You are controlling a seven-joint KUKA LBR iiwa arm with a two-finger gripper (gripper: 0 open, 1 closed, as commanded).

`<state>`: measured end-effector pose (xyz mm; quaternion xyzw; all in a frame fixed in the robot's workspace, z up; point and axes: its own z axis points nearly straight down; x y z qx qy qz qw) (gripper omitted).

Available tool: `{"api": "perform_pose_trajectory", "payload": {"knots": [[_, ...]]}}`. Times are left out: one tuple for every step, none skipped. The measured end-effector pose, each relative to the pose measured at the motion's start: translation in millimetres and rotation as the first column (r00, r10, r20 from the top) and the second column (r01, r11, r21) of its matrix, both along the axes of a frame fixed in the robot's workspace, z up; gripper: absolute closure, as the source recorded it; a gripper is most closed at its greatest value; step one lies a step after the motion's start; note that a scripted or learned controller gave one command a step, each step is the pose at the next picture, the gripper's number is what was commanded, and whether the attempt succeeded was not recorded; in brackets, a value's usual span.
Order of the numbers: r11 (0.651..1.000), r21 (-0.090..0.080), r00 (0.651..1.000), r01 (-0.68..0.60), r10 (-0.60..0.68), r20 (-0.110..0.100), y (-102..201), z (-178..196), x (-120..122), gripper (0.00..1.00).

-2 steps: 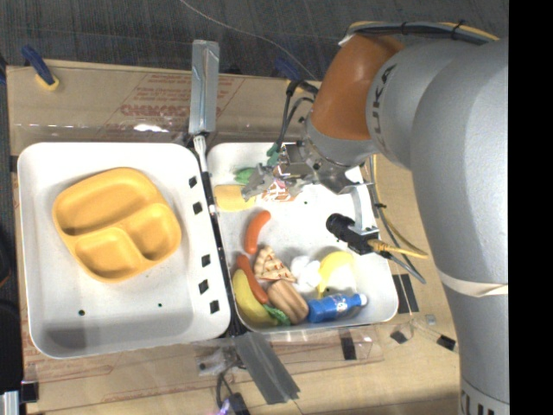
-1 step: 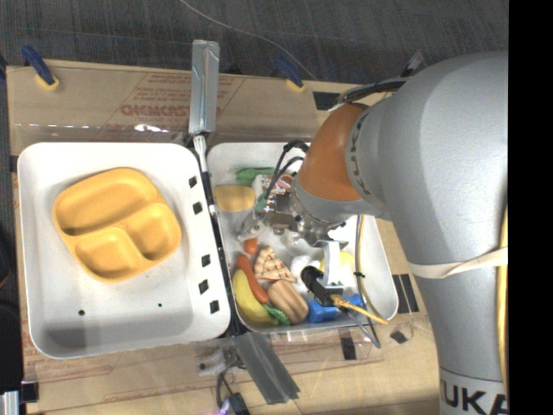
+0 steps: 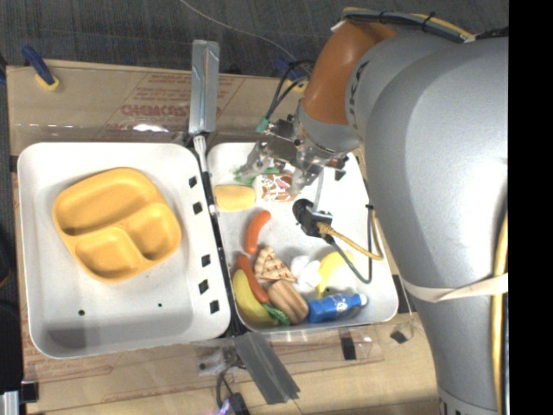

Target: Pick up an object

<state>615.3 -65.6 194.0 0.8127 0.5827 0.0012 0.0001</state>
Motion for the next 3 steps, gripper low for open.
{"api": "perform_pose_trajectory", "payload": {"knots": [[0.999,0.000,0.999,-0.034,0.034,-0.013,-25,-85,-47,0.00],[0.887,0.002,0.887,-0.462,0.462,-0.005,-36,-103,-66,0.00],[0.885,0.002,0.885,-0.465,0.465,-0.005,-35,-93,-65,1.00]]}}
